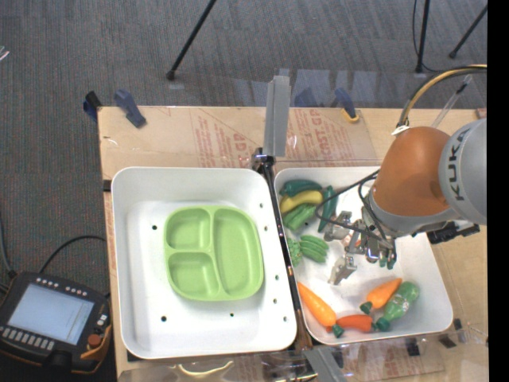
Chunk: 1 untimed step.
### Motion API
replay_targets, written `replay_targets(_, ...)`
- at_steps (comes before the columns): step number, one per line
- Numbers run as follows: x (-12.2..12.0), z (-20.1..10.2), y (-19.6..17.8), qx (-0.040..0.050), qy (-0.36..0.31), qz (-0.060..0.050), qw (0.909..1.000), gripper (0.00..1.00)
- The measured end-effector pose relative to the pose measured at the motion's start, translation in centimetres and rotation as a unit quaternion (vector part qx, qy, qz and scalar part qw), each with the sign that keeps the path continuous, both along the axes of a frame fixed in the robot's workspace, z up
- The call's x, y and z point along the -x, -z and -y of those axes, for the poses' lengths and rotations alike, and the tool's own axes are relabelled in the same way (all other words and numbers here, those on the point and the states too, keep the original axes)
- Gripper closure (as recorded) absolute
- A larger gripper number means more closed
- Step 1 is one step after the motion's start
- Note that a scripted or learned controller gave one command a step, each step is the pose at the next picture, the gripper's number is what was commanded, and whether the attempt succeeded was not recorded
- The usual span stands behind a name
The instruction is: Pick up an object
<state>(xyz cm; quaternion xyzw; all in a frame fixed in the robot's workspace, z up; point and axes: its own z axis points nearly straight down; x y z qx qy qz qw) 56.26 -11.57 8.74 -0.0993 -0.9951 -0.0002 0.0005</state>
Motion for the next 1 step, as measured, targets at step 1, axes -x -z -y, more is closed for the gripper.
replay_targets(1, -4.58, -3.49, -0.06, 0.0004, -0.001, 0.002, 1.0, 0.0)
